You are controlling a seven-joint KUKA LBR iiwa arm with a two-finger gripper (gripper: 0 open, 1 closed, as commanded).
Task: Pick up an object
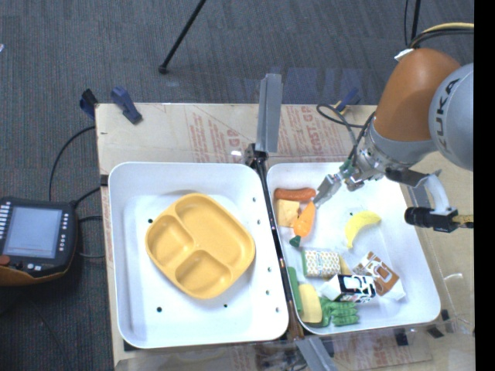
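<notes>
Gripper (315, 201): over right bin's upper-left, fingers right at the orange carrot's top; can't tell if they pinch it, so don't assume a hold.
Left bin (124, 207): holds the yellow tray (199, 243); leave it alone.
Carrot (305, 220): tilted, touching the sausage (294, 195) & the cheese block (285, 212). You want a centred grip before any lift.
Banana (361, 226): well apart, easier fallback.

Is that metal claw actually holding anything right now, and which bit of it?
It looks so: the gripper has the toy carrot by its upper, narrow end, the rest hanging down over the right bin.
</notes>
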